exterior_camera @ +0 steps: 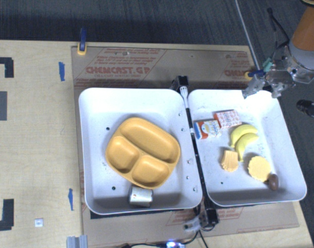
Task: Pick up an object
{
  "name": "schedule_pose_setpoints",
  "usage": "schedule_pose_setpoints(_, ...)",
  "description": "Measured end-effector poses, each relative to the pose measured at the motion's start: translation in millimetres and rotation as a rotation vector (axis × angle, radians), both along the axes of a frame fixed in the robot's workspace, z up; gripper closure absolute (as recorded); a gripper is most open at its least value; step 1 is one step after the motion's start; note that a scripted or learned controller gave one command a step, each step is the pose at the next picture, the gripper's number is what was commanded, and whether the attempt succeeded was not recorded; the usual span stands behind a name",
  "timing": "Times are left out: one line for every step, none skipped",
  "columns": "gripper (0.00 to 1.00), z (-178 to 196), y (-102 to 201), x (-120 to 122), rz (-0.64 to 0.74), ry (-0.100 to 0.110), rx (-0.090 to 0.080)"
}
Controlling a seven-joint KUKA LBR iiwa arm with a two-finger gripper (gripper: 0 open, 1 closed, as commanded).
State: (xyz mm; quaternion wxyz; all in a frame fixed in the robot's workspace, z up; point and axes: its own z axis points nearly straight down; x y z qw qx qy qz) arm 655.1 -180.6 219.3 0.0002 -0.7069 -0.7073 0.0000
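My gripper (262, 91) hovers over the far right corner of the right bin (288, 154), open, with bare white bin floor showing between its fingers. Several objects lie in that bin, nearer the camera than the gripper. A small red, white and blue carton (217, 124) is closest to it. A yellow banana (243, 138) lies beyond the carton. A yellow wedge (229, 160), a round yellow slice (259, 168) and a small brown nut-like piece (272, 181) follow toward the front.
The left bin (89, 138) holds a yellow three-compartment plate (142, 152) and a small grey metal piece (141, 196) at its front wall. A black divider clip (182, 82) sits between the bins at the back. Cables trail near the front edge (203, 222).
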Motion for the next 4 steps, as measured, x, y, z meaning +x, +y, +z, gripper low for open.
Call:
schedule_pose_setpoints(0.0, -120.6, 26.7, -10.0, 0.0, -0.01, -0.002)
schedule_pose_setpoints(0.0, -129.0, 37.2, -78.6, -0.001, -0.014, -0.002)
schedule_pose_setpoints(0.0, -133.4, 66.0, -131.6, -0.001, -0.002, 0.0)
schedule_pose_setpoints(0.0, -133.2, 80.4, -174.5, -0.001, -0.005, -0.001)
